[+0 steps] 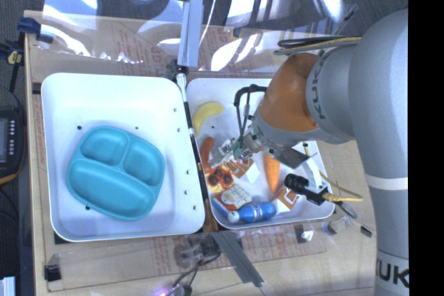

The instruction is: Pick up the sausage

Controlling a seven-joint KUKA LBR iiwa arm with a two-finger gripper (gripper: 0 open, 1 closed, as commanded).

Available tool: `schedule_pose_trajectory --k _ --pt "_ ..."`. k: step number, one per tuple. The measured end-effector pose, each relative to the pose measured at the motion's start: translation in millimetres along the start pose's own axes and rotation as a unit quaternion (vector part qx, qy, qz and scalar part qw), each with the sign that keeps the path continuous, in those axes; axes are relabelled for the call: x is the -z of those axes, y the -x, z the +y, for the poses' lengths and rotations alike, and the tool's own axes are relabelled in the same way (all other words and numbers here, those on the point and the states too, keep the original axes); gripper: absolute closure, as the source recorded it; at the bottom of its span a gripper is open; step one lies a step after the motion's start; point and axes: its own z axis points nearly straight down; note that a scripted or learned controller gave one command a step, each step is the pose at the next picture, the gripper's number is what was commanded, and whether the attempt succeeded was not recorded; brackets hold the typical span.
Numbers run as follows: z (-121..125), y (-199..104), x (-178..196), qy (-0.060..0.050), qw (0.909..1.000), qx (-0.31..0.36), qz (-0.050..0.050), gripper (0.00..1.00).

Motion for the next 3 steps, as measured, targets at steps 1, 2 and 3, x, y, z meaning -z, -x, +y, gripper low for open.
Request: schedule_pose_trajectory --k 1,2,3 --pt "31.5 16.4 -5.1 -0.005 0.9999 -0.009 0.007 0.00" --pt "74.6 34.8 -6.3 -0.005 0.9993 0.036 0.008 0.00" --pt "-60.8 5.5 -5.6 -0.005 0.9998 0.015 0.013 0.00"
